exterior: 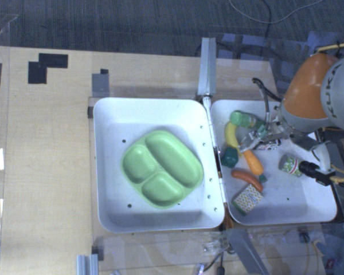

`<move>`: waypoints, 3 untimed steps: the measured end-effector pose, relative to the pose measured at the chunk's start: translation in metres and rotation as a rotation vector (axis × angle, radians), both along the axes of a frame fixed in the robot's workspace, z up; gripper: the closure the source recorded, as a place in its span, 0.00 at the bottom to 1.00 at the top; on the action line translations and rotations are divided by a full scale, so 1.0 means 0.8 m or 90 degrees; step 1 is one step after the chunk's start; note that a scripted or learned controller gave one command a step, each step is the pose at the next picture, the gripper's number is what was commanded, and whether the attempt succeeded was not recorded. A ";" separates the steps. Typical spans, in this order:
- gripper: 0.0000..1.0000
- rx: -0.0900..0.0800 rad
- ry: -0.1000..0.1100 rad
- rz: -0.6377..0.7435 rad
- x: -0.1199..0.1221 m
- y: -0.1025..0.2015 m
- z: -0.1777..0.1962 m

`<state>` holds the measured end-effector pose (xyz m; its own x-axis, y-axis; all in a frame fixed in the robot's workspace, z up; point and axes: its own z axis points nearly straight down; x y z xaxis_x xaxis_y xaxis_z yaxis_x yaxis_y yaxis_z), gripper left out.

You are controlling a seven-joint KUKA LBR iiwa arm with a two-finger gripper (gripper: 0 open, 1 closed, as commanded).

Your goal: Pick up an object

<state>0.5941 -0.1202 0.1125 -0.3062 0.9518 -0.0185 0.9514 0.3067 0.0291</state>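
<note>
At the near end of the right-hand bin (286, 213) sits a speckled, many-coloured block (247, 199), closer to the camera than the orange carrot (253, 162). Moving up, a red sausage-shaped piece (247, 178) lies slantwise just on the carrot's near side, close by its near tip. The carrot itself lies flat on the bin floor, pointing away from the camera and a little to view-left. Level with the carrot, just beside it on the view-left, a teal block (230, 157) sits hard by the bin wall. Out to the carrot's view-right, well apart, there is a small green-and-white can (290, 165). Far to the carrot's view-left, across the divider, the other bin (109, 211) holds a green three-part plate (162, 168). And now the gripper (262, 135): it hangs right over the carrot's far tip, low among the clutter, and whether the jaws are open or closed I cannot tell — too tangled in there. Beyond the carrot to view-left, a yellow banana (231, 134) curves along the wall. Farther still, a green bottle (242, 118) lies on its side. Past the carrot to view-right the arm's orange band (312, 90) bulks large — and the pale wooden desk (46, 153) carries both bins.
</note>
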 end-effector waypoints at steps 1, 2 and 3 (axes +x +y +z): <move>0.00 0.000 -0.012 0.041 -0.006 -0.011 -0.006; 0.00 -0.002 -0.014 0.010 -0.034 -0.008 -0.007; 1.00 -0.007 -0.020 0.009 -0.031 -0.012 0.010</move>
